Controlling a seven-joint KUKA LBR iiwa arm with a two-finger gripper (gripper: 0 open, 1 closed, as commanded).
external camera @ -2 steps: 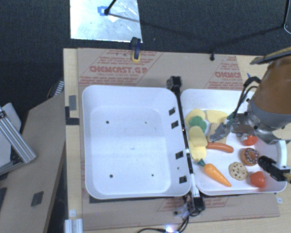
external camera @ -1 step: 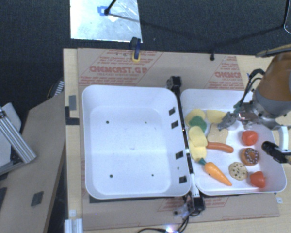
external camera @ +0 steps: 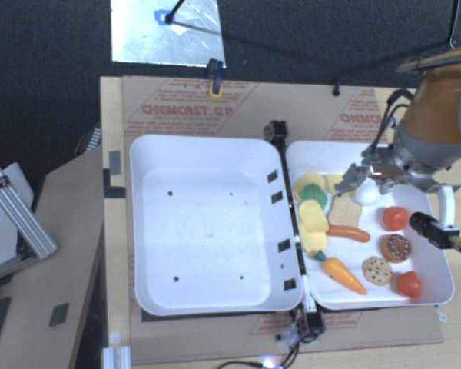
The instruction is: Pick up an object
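The right bin (external camera: pixel 308 153) holds several toy foods: a white egg (external camera: pixel 366 194), a red tomato (external camera: pixel 395 217), a chocolate donut (external camera: pixel 397 247), a cookie (external camera: pixel 376 270), an orange carrot (external camera: pixel 344 274), an orange sausage (external camera: pixel 347 233), a second red piece (external camera: pixel 408 283), and yellow and green pieces (external camera: pixel 313 206) along its left wall. My gripper (external camera: pixel 366 177) hangs over the bin's far part, just above the egg. It looks open, and I see nothing between its fingers.
The left bin (external camera: pixel 207 221) lies beside the right one, with black clips (external camera: pixel 280 221) along the shared wall. The grey arm with its orange band (external camera: pixel 442 106) covers the right bin's far right corner.
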